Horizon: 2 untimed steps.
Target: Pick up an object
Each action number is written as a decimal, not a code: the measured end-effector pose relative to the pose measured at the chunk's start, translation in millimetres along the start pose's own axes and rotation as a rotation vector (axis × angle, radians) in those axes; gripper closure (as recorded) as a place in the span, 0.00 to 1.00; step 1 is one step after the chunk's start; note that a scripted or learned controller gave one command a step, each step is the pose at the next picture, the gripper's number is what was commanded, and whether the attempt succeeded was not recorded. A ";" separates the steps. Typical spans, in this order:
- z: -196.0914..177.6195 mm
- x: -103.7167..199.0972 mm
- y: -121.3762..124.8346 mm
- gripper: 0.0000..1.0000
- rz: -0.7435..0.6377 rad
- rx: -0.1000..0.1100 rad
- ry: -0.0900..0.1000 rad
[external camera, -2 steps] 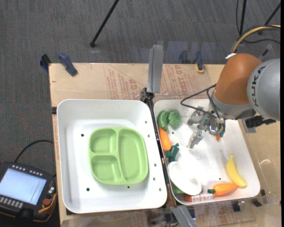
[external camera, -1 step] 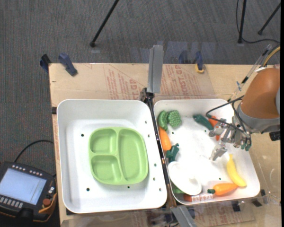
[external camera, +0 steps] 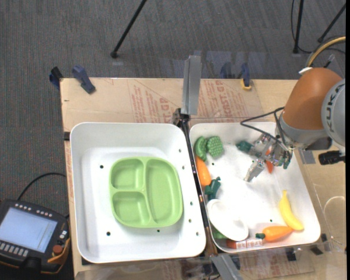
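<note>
My gripper (external camera: pixel 261 161) hangs over the upper middle of the right bin (external camera: pixel 306 182), reaching in from the right below the orange wrist band. A small orange-red piece (external camera: pixel 270 166) shows right at the gripper, and I cannot tell whether it is held. A teal toy (external camera: pixel 243 146) lies just to the gripper's left. Further left a green knobbly toy (external camera: pixel 210 147) sits in the bin's back left corner, above an orange carrot (external camera: pixel 203 171). A yellow banana (external camera: pixel 290 210) lies to the front right of the gripper.
The left bin (external camera: pixel 87 156) holds a green divided plate (external camera: pixel 146 191). In the right bin's front are a white dish (external camera: pixel 227 219), a second orange carrot (external camera: pixel 277 233) and a dark green piece (external camera: pixel 213 186). A control pendant (external camera: pixel 26 232) lies at the lower left.
</note>
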<state>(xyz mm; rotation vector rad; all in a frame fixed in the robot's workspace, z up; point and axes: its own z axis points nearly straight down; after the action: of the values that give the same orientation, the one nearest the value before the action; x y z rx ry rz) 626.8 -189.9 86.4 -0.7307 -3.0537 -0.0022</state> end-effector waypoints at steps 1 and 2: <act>1.0 17.2 54.6 0.00 -0.027 0.000 0.003; 0.3 11.8 -25.2 0.00 0.028 0.002 0.002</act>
<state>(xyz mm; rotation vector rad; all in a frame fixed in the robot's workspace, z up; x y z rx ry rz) 604.9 -207.0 86.2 -0.7734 -3.0412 0.0001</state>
